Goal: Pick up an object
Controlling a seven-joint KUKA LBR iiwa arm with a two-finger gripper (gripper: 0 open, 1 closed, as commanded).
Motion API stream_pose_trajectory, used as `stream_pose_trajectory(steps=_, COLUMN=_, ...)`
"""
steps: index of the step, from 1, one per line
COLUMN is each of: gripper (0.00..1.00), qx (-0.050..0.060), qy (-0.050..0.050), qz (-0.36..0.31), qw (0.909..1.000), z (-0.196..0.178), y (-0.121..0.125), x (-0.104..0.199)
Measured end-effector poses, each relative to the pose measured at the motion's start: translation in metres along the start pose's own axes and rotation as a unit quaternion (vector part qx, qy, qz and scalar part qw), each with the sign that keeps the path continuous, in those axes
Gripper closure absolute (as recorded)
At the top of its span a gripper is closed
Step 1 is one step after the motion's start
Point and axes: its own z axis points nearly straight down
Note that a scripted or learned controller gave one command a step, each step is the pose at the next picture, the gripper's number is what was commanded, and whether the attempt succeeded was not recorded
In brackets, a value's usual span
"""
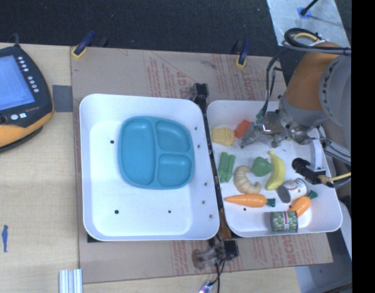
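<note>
The end effector (256, 134) hovers inside the shallow white right bin (325, 224), grasping nothing; its state cannot be determined. Just beside it lies the red plastic pepper (242, 128). Crowded neighbouring toys risk deflecting a descent, causing a missed grasp.

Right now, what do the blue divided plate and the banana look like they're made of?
Blue divided plate: probably moulded plastic, with a matte, even colour and soft rounded compartment ridges. Banana: likely toy plastic, given its uniform yellow and faint sheen, though rubber can't be ruled out.
</note>
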Motion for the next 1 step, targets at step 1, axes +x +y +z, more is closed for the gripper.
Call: stream_pose_trajectory(steps=1, gripper=0.0, qx=0.001, qy=0.0, qz=0.0, qw=1.0, z=0.0, y=-0.0071, x=-0.0136)
